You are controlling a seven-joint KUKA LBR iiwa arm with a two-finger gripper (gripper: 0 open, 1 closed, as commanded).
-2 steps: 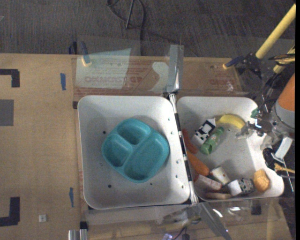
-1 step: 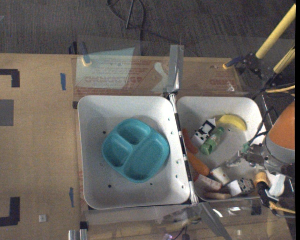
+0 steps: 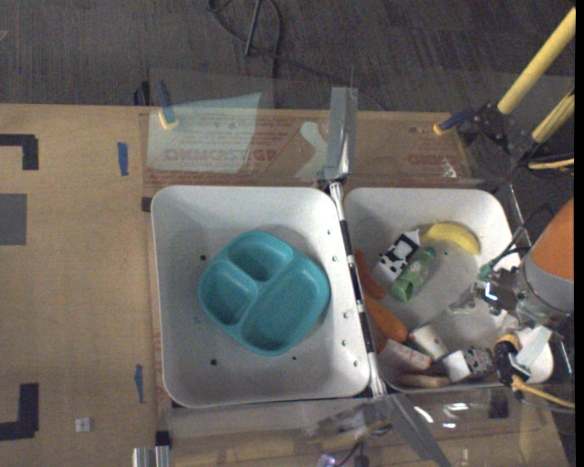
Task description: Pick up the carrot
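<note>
orange carrot (image 3: 381,313) lies slantwise along the right bin's (image 3: 493,206) left wall.

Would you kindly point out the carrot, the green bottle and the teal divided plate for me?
carrot (image 3: 387,321): camera view, on its thick orange body, by the right bin's left wall.
green bottle (image 3: 412,275): camera view, on the middle of its body.
teal divided plate (image 3: 294,299): camera view, on its largest compartment's floor.

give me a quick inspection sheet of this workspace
surface: brown bench bearing two white bins side by side
job's things: carrot lying along right bin's left wall
clutter: teal divided plate in left bin; banana, green bottle, small packets in right bin
grippers: gripper over right bin, apart from carrot
cables: dark cable on floor
surroundings: yellow poles at upper right
</note>
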